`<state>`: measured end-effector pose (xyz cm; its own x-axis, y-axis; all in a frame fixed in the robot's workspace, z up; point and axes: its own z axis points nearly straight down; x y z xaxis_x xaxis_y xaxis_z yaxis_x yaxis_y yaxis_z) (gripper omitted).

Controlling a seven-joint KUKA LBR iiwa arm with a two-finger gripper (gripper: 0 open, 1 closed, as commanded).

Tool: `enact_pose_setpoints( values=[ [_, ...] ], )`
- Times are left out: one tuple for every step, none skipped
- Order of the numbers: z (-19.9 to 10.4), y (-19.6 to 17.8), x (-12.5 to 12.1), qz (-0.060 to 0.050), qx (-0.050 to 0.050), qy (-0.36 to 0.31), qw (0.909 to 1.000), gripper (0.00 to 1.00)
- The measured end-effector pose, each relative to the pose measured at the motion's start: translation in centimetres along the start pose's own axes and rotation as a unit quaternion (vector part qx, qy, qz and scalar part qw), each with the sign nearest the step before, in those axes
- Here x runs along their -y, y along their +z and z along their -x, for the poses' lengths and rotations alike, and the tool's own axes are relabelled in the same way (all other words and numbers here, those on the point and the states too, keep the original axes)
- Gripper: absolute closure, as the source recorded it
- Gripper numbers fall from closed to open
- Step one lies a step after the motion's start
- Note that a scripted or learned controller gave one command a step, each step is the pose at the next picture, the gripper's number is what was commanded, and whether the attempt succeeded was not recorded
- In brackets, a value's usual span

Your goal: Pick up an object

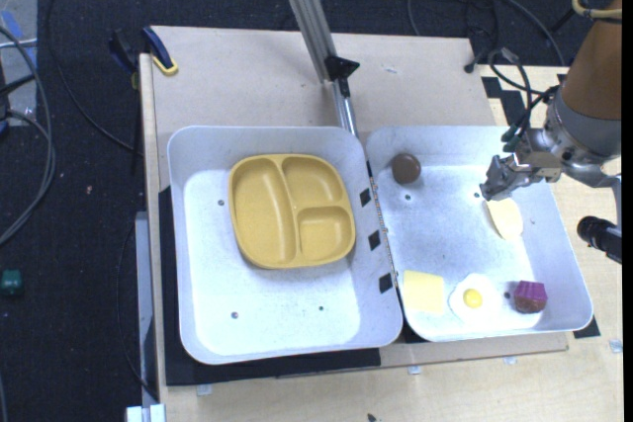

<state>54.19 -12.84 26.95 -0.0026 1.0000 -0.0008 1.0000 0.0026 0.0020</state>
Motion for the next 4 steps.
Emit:
enact_pose_setpoints(
  values=[
    [-5.6, 1.3, 0.9, -0.002, -0.001, -0.003, 1.0, 1.0],
    [-10.8, 3.0, 0.4, -0.002, -0.001, -0.003, 1.0, 1.0],
    [-15.8, 4.2, 0.8, -0.002, -0.001, -0.003, 1.0, 1.0],
    [-21.4, 5.0, 0.5, -0.002, -0.001, -0.003, 1.0, 1.0]
  ],
)
